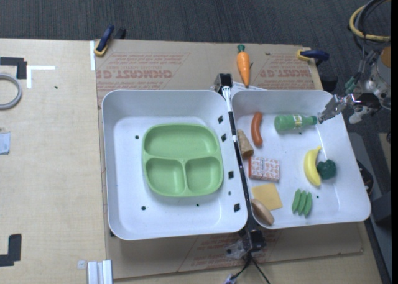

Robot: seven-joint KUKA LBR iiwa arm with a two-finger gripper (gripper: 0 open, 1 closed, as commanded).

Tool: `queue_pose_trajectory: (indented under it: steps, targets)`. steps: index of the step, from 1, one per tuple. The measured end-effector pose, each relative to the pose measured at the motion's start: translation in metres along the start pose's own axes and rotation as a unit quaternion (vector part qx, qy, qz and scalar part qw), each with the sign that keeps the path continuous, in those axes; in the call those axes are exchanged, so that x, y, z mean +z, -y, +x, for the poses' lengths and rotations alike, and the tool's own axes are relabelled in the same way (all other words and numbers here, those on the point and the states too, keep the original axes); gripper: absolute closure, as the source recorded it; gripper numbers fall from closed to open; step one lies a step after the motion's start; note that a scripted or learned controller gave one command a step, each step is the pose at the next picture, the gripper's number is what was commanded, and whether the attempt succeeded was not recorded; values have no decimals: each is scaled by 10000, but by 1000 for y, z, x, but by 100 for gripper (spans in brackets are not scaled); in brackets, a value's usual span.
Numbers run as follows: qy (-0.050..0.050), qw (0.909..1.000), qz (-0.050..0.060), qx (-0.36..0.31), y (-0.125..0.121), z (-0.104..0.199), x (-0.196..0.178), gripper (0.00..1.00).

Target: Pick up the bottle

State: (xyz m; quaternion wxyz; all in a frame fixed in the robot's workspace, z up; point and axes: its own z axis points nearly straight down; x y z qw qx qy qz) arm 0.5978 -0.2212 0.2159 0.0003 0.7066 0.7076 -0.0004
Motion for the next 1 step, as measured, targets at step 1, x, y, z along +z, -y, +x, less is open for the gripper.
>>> queue_pose_trajectory:
  steps: [1]
  targets:
    - [9,10000,-6,-15,-1,0,-10,100]
